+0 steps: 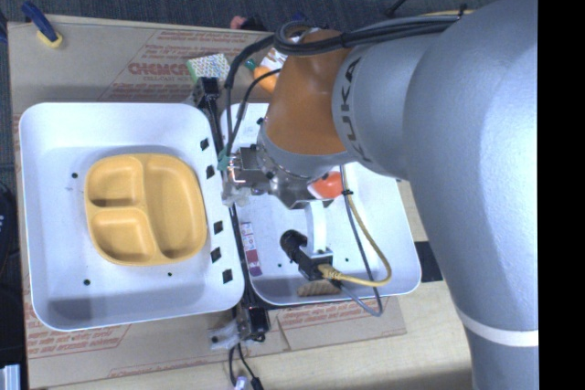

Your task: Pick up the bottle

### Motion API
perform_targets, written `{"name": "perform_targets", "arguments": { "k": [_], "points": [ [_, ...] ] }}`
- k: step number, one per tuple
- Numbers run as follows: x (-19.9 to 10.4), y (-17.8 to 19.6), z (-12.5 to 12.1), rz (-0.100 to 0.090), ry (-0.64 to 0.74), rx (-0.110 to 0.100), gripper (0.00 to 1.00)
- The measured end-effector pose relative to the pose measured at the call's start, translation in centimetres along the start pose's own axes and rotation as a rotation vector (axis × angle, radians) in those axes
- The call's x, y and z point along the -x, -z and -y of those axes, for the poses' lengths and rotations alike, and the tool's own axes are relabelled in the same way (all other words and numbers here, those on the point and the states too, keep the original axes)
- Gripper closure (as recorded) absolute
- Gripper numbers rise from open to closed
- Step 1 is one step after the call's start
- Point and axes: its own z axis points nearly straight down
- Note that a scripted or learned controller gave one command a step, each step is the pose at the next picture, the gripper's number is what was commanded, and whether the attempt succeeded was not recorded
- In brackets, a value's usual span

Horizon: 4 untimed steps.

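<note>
My arm hangs low over the right bin (402,260) and covers most of it. The gripper (274,185) sits under the orange wrist band, near the bin's left wall. A small orange-red object (327,186) peeks out just right of the gripper, mostly hidden by the wrist. I cannot tell whether it is the bottle or whether anything is between the fingers.
The left bin (46,142) holds a yellow divided plate (144,205). A brown item (315,289) lies at the right bin's front edge. An orange item (265,74) shows at that bin's far edge. A green-and-white packet (208,67) lies on the cardboard behind the bins.
</note>
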Motion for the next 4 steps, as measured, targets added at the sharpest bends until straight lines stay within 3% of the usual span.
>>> {"name": "perform_targets", "arguments": {
  "k": [1, 2, 3, 4],
  "points": [
    [3.5, 3.5, 4.5, 0.000, 0.241, 0.000, 1.00],
    [1.1, 1.3, 4.9, 0.000, 0.158, 0.000, 1.00],
    [10.2, 2.8, 4.7, 0.002, 0.432, 0.005, 1.00],
    [3.6, 0.0, 4.8, 0.002, 0.894, 0.002, 1.00]
  ]
}}
